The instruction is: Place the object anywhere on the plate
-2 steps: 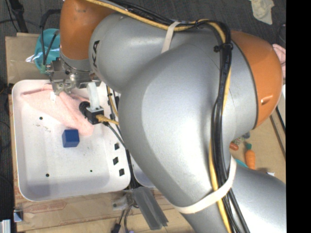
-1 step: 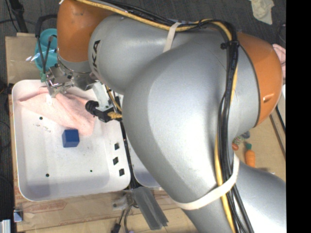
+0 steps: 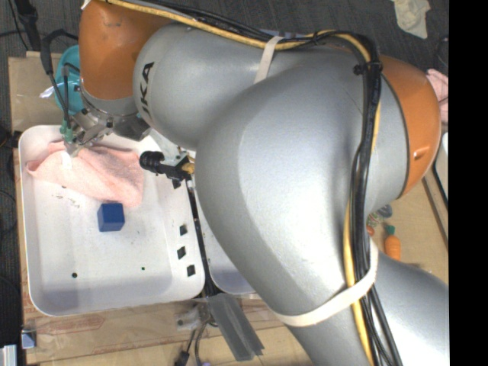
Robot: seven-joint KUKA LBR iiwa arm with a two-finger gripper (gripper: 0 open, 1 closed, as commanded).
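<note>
The only readable lettering is "KA", the visible end of a brand name, on the grey arm (image 3: 290, 166) beside its orange band (image 3: 110, 48).

The bulky grey arm (image 3: 290, 174) hides nearly all of the right shallow white bin (image 3: 229, 284), of which a front sliver shows. The teal-bodied gripper (image 3: 72, 137) is too small to read at its tips, and it covers the far edge of the crumpled pink cloth (image 3: 99, 170).
</note>
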